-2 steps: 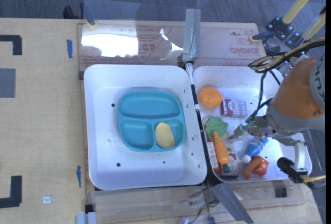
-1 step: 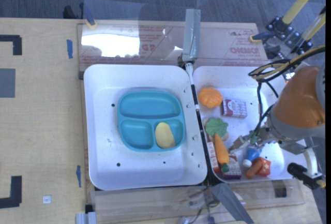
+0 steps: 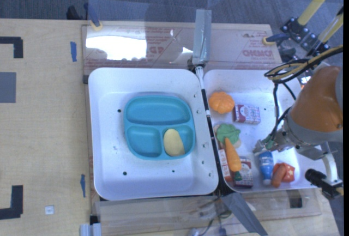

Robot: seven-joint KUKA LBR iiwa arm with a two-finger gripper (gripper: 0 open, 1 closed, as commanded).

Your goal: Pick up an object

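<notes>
My gripper (image 3: 265, 145) hangs low over the right bin (image 3: 260, 81), near its right side. Just below it lies a small blue and white bottle (image 3: 265, 166); whether they touch I cannot tell. A red and orange toy (image 3: 282, 173) lies to the right of the bottle. Further left are a carrot (image 3: 232, 155), a green broccoli piece (image 3: 227, 133) and a flat packet (image 3: 243, 173). An orange round fruit (image 3: 221, 102) and a red and white box (image 3: 246, 114) lie toward the back.
The left bin (image 3: 103, 137) holds a blue divided tray (image 3: 158, 111) with a yellow oval food (image 3: 173, 142) in its lower right compartment. A raised rim (image 3: 208, 131) divides the two bins. The arm's orange band (image 3: 320, 100) and black cables (image 3: 283, 74) overhang the right bin's right side.
</notes>
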